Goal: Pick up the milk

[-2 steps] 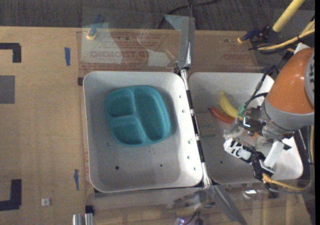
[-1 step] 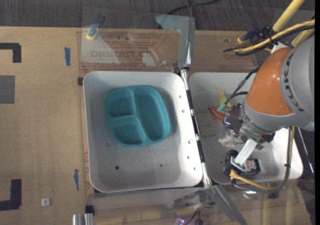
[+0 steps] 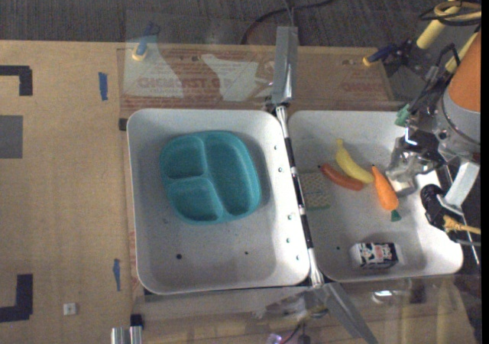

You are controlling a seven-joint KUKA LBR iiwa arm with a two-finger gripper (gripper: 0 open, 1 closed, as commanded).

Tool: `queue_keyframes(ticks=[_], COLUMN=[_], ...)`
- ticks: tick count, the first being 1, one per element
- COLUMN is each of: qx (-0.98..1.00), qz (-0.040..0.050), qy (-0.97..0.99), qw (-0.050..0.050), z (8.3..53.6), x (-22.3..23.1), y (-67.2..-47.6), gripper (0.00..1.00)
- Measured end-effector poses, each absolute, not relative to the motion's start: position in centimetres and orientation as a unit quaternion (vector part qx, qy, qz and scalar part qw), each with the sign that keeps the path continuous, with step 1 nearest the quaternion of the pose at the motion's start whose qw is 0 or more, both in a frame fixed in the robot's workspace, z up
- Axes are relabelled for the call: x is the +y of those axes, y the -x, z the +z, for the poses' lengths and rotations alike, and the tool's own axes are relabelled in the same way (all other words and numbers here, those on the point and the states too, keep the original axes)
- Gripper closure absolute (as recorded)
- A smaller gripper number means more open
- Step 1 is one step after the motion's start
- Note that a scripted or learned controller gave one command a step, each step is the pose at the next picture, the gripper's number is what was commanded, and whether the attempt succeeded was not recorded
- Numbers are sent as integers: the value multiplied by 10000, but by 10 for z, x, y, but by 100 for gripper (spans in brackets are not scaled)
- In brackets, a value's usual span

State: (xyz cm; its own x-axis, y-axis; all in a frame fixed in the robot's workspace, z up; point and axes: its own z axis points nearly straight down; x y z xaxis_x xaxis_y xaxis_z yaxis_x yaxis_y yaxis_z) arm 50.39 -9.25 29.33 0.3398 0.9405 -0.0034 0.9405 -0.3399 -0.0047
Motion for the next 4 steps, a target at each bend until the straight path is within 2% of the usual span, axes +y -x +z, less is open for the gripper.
queue_keyframes(ticks=[1,2,3,4], qx=[-5853,-5490,-4708,-5059], qz=[28,25,23,44], qy=[8108,8358,8822,8626], qw=[3,-4,-2,16], z=[431,432,432,431], x=[-151,-108,-119,-18], y=[-553,-610,-668,-649], gripper=[100,100,100,100])
